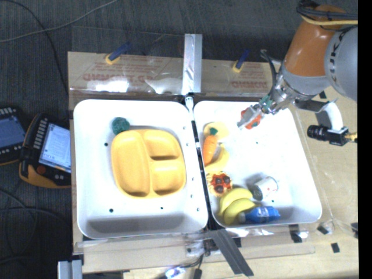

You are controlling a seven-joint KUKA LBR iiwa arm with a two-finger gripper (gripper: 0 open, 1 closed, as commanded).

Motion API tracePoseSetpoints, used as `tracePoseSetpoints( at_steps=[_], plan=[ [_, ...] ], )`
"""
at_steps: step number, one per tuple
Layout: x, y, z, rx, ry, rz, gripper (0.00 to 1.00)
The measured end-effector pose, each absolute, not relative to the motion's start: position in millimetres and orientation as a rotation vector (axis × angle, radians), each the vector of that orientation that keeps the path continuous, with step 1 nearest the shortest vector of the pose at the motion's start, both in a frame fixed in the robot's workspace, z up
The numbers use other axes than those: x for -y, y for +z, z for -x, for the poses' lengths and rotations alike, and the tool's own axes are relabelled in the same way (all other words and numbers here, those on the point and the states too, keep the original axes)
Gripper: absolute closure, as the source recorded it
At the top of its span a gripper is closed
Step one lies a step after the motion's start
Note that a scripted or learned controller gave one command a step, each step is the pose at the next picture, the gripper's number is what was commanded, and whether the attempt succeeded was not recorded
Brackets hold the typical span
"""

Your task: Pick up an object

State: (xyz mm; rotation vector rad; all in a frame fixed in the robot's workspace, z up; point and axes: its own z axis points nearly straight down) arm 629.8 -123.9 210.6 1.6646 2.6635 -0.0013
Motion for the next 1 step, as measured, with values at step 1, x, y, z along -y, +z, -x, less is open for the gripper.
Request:
tracePoseSetpoints(
  at_steps=[1],
  plan=[
    [53.2, 211.7, -652.2, -2.603, -0.001, -1.76, 1.0]
  ],
)
